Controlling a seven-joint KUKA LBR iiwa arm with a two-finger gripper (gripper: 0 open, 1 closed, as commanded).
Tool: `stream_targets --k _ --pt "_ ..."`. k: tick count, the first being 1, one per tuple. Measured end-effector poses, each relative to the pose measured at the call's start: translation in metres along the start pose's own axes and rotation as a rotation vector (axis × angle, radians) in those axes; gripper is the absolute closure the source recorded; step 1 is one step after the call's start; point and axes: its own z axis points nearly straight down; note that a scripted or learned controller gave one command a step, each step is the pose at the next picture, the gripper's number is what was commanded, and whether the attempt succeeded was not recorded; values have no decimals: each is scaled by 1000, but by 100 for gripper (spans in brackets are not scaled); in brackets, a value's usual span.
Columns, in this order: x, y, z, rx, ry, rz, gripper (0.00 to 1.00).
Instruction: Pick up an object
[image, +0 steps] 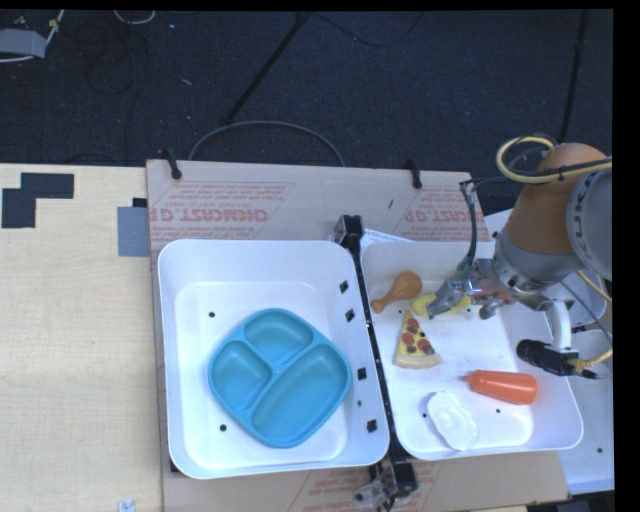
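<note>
Here, from my remote console, the objects on offer lie in the right bin (560, 435): a yellow toy piece (447, 303), partly hidden, sits right under the gripper (452, 300), with a brown toy drumstick (399, 290) just to its left and a toy pizza slice (416, 342) just below it. An orange toy carrot (503, 386) lies nearer the bin's right side, and a white object (452, 418) rests near the front wall, hard to make out against the white floor. The gripper hangs low over the yellow piece; I cannot tell from this angle whether it grips anything, or whether it touches the piece at all. The arm (545, 225), grey with its orange band, reaches in from the right above the bin's far corner. In the left bin (185, 275) a blue divided plate (279, 375) lies flat, tilted diagonally to the walls. Both bins rest on a cardboard sheet (260, 205) on the bench.
</note>
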Motion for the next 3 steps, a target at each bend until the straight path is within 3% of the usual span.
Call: stream_targets --k 1,3 --pt "-1 1 -13 -4 -1 1 100" --pt "-3 6 -104 -10 -3 -2 100"
